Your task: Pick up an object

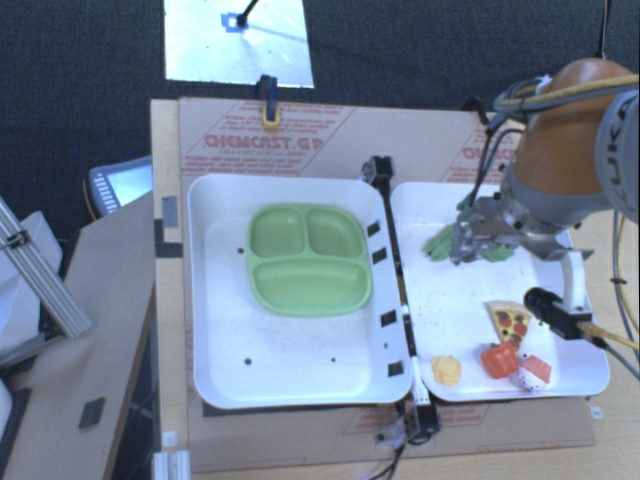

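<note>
one green toy (441, 241) lies in the right bin (455, 318), far side, touching the pincer (463, 251) on its left. pincer grip state cannot be determined; contact point is hidden.

The bench bore two shallow white bins, the left bin (215, 298) and the right bin (450, 308). The left one held one green divided plate (307, 260). The right one held five toys: one green item (440, 240), one pizza slice (510, 321), one yellow piece (446, 370), one red piece (499, 360) and one red-and-white piece (534, 371).
</note>
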